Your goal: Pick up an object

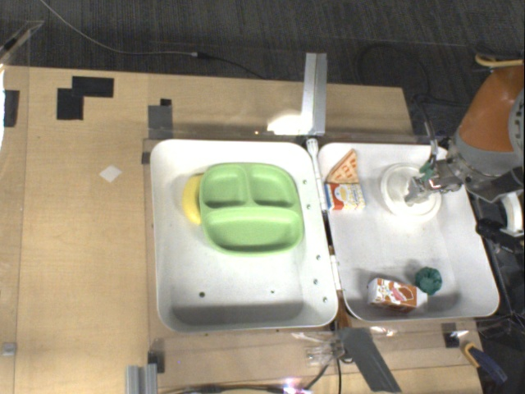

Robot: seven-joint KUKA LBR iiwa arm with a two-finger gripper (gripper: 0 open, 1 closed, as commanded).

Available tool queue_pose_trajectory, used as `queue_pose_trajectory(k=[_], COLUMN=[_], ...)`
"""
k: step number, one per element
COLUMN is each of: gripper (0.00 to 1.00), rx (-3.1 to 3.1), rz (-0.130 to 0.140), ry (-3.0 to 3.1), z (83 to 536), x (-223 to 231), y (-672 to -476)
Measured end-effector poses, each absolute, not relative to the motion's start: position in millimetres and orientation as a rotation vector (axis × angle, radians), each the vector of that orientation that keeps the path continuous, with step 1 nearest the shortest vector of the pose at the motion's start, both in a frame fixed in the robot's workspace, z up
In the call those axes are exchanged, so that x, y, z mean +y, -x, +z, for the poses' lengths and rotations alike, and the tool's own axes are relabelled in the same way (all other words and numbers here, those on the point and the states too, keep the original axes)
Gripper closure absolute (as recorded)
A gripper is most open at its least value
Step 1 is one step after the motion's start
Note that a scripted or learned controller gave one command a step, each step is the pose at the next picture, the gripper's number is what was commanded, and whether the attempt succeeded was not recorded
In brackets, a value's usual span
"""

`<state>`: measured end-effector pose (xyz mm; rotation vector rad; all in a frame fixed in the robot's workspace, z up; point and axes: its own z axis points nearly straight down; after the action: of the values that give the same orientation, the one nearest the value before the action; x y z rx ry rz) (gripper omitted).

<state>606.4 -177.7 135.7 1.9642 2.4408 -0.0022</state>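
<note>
We count two white bins side by side: the left bin (172, 245) and the right bin (476, 253). In the left one lies one green divided tray (248, 206), its long axis running left to right, with one yellow thing (190, 201) tucked under its left edge. The right bin holds four loose things: one clear glass (404, 189) near the far wall, one small carton with a pizza slice picture (344, 183) leaning at the left wall and pointing away from us, one brown carton (392, 294) lying with its long axis across the near side, and one dark green ball (428, 281) just beside it. The gripper (430, 180) is at the glass's right rim; we cannot tell whether it is apart or together
</note>
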Motion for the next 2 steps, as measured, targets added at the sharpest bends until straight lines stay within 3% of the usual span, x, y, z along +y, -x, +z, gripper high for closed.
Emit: queue_pose_trajectory(k=[1, 2], gripper=[0.00, 0.00], rx=[2.451, 2.476], rz=[0.000, 0.015], ry=[-1.961, -1.900], z=[125, 104], x=[-171, -184], y=[-605.9, -656.7])
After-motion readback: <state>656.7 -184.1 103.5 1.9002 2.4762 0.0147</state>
